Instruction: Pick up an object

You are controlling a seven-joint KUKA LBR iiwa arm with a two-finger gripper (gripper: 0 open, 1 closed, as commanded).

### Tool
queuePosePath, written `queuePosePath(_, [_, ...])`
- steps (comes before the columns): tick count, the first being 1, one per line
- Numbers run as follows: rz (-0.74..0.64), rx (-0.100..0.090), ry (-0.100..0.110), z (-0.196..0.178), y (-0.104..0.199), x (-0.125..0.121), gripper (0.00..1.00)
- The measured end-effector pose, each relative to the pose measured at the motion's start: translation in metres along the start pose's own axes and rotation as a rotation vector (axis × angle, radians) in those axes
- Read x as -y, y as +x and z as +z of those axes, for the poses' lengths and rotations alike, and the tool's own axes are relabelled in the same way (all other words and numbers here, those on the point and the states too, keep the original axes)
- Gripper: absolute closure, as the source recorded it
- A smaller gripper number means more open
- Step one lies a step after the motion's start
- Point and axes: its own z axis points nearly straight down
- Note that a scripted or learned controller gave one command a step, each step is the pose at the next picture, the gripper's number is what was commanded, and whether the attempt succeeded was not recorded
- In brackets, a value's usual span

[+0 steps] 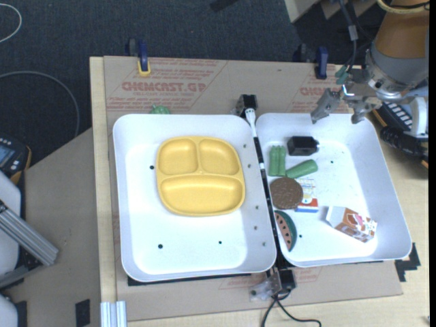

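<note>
While hovering open and empty over the right bin's [392, 203] far edge, tool [338, 107]; small black block [302, 144] likely light, rigid; pinch across short sides.

The board [204, 80] under the bins bears red print. Along its far edge, left of middle, the word "CHEMCAST" can be read, followed by letters that look like "GP"; smaller red lines above and below it are too fine to make out. The same red print repeats at the far right of the board, partly hidden by the right bin [381, 182], and reads only in fragments. A small carton [351, 223] and a card [308, 201] in that bin carry coloured printing, too small to read.
</note>
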Motion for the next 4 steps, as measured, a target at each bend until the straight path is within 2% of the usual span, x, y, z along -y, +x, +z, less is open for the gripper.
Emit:
queuePosePath(1, [0.001, -0.002, 0.014, 0.138, 0.003, 0.01, 0.0])
queuePosePath(2, [0.0, 0.003, -0.008, 0.163, 0.023, 0.014, 0.0])
queuePosePath(3, [-0.004, -0.001, -0.008, 0.061, 0.076, 0.076, 0.0])
queuePosePath(4, [-0.011, -0.006, 0.006, 0.068, 0.183, 0.133, 0.0])
